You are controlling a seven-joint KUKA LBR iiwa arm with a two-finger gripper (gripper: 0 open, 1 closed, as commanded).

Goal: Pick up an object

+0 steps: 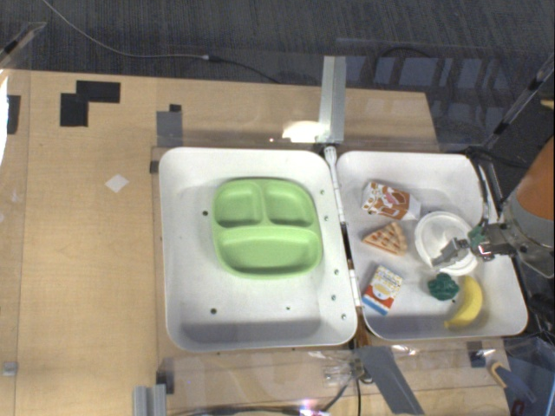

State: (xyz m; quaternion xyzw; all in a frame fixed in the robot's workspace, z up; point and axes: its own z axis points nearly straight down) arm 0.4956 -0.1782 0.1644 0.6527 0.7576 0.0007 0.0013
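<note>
The right bin point(434, 167) holds a brown and white snack packet point(386, 199), a pizza slice toy point(387, 238), a small white carton with red and blue print point(383, 288), a white bowl point(440, 235), a dark green lumpy object point(443, 287) and a yellow banana point(467, 302). My gripper point(461, 250) reaches in from the right and hovers over the bowl's lower right rim, just above the green object and the banana. I see nothing between its fingers.
The left bin point(186, 258) carries a green divided plate point(264, 226). A metal post point(332, 98) stands behind the seam between the bins. The wooden bench point(78, 258) extends to the left, with black markers at its far corner.
</note>
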